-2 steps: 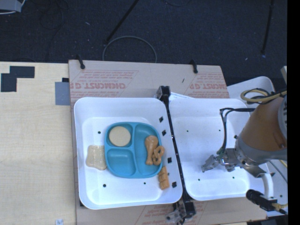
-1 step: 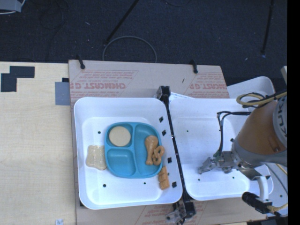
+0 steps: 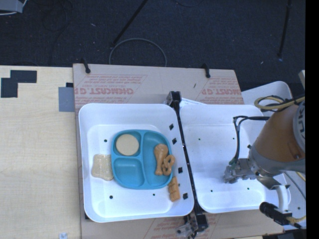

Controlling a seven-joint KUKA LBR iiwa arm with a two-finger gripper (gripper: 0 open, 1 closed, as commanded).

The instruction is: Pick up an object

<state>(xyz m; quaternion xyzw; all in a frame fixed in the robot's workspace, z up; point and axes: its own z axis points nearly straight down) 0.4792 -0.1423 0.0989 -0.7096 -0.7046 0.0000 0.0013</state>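
Observation:
My gripper (image 3: 234, 174) hangs low over the right bin (image 3: 209, 148), near its right side, under the orange band of the arm (image 3: 279, 138). Nothing shows between its tips. In the left bin (image 3: 94, 128) lies a blue divided tray (image 3: 130, 173). A round beige cookie (image 3: 126, 144) sits in the tray's upper left compartment, and a brown pretzel-like piece (image 3: 163, 159) lies in its right compartment. A pale bread slice (image 3: 102, 167) rests just left of the tray. A small brown piece (image 3: 173, 189) lies by the tray's lower right corner.
A black divider (image 3: 180, 153) runs between the two bins. Cardboard (image 3: 149, 86) lies under them, with a wooden bench top (image 3: 35, 153) to the left. Cables (image 3: 269, 102) loop near the arm at the right.

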